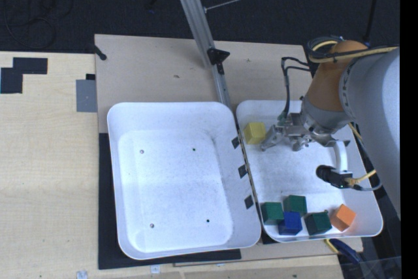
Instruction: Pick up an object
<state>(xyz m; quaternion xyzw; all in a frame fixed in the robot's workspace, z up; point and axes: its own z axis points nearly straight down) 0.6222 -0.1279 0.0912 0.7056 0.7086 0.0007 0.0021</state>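
A yellow block point(254, 133) lies at the far left of the right bin point(295, 173), close to the divider. My gripper point(285, 138) hangs low over the bin just to the right of that block, beside it rather than around it. Along the bin's near edge sits a cluster of blocks: two green ones point(272, 212) point(295, 204), a blue one point(290, 223), a dark green one point(318, 223) and an orange one point(343, 217). The arm's wrist covers the bin's far right corner.
The left bin point(176, 173) sits alongside, its right wall touching the right bin. A slanted metal rail point(199, 26) rises behind the bins. Cables and a black fitting point(332, 174) hang off the wrist over the right bin's right side.
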